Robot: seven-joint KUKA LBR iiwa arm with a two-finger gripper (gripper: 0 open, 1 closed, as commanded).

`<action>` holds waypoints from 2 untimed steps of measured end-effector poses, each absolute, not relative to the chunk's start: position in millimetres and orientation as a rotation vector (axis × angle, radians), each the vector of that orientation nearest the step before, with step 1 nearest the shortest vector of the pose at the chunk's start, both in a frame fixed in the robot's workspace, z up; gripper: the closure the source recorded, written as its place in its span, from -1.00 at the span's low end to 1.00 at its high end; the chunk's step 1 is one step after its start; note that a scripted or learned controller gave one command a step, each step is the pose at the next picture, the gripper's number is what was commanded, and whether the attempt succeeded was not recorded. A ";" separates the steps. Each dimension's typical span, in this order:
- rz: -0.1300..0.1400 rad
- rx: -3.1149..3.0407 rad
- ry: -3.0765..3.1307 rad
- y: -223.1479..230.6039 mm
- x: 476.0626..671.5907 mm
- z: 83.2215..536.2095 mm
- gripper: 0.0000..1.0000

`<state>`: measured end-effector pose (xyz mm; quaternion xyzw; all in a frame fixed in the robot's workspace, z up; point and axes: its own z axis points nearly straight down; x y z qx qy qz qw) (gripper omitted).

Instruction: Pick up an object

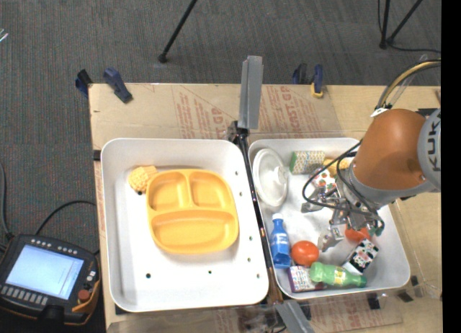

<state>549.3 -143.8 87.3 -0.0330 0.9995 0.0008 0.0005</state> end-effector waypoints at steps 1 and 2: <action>0.001 -0.199 3.129 -104.1 646.3 88.9 -1.00; 0.001 -0.553 3.087 -163.4 644.8 89.0 -1.00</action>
